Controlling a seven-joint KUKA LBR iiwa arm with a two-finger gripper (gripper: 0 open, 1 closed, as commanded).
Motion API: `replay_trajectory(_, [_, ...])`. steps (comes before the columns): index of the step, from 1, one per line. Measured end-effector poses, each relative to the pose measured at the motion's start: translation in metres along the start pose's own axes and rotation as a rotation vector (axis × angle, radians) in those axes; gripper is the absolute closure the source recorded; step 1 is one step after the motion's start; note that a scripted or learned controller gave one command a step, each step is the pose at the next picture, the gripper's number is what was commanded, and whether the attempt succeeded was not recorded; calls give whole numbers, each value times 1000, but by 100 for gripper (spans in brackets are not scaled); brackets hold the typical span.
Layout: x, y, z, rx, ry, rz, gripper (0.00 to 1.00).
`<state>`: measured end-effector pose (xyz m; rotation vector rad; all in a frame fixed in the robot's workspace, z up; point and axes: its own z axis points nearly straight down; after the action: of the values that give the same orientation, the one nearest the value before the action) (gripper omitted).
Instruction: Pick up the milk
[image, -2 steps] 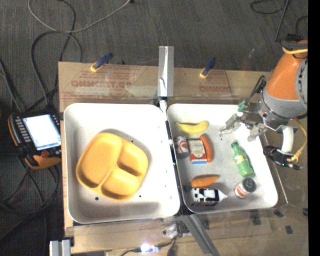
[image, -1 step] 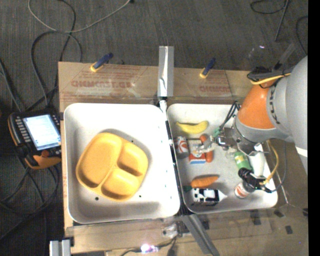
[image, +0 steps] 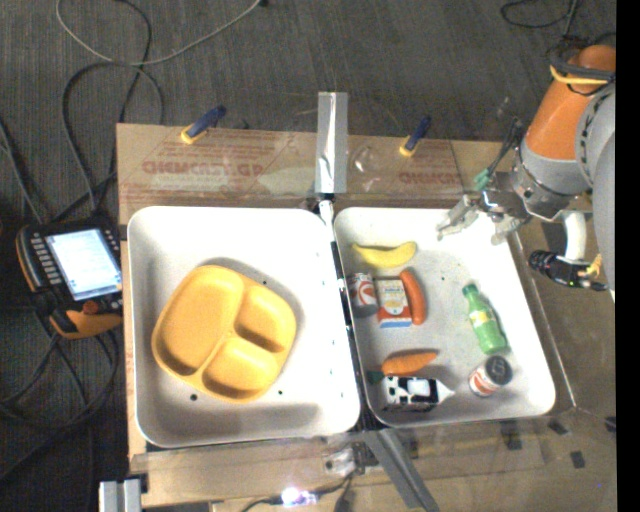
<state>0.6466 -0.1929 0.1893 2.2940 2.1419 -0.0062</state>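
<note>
The milk (image: 411, 392) is a small black-and-white carton lying on its side at the front edge of the right bin (image: 530, 300), just below a carrot (image: 410, 361). My gripper (image: 471, 229) hovers over the bin's back right corner, far from the carton. Its fingers are spread open with nothing between them. The grey arm with its orange band (image: 565, 120) reaches in from the upper right.
The right bin also holds a banana (image: 385, 254), a small can (image: 362, 292), a white-and-orange box (image: 393, 301) beside a hot dog (image: 415, 297), a green bottle (image: 484, 319) and a tin (image: 490, 377). A yellow divided plate (image: 227, 331) lies in the left bin (image: 150, 240).
</note>
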Motion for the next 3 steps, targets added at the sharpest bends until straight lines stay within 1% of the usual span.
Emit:
replay_trajectory(1, [21,-24,96,2,1,145,0])
replay_trajectory(2, [31,-112,52,4,4,114,0])
replay_trajectory(3, [52,-154,100,-11,3,133,0])
